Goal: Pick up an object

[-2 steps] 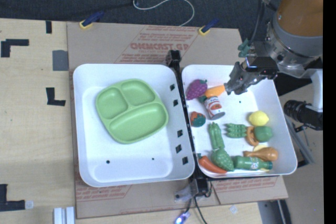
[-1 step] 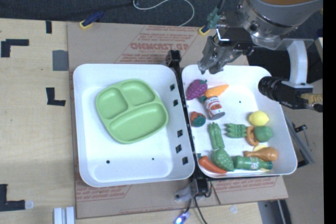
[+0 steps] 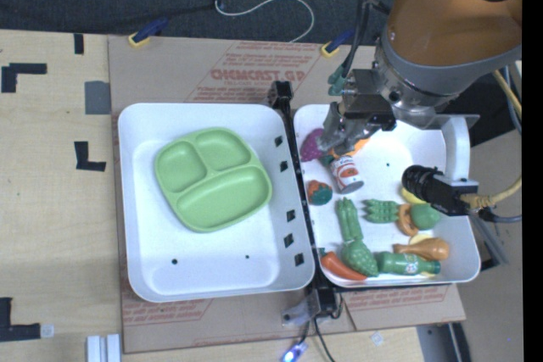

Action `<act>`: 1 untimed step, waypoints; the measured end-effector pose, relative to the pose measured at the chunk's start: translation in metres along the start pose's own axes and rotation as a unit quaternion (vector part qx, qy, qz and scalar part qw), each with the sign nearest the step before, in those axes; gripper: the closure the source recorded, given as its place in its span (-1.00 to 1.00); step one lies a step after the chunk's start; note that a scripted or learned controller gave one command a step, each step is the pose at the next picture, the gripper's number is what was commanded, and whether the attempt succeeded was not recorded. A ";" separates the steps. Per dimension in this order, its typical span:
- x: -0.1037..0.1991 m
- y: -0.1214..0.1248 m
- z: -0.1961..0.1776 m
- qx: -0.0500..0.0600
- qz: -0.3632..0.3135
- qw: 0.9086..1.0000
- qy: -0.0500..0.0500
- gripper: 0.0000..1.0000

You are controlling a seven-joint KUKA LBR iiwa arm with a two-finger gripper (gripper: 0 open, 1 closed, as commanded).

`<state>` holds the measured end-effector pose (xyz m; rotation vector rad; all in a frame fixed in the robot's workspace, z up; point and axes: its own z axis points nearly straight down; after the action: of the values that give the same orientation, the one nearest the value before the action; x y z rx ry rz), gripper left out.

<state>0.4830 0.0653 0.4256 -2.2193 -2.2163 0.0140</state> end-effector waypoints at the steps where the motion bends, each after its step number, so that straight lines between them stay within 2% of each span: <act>1: 0.002 0.001 -0.014 -0.004 -0.002 1.000 0.001 1.00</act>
<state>0.4837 0.0670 0.4400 -2.2172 -2.2242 0.0044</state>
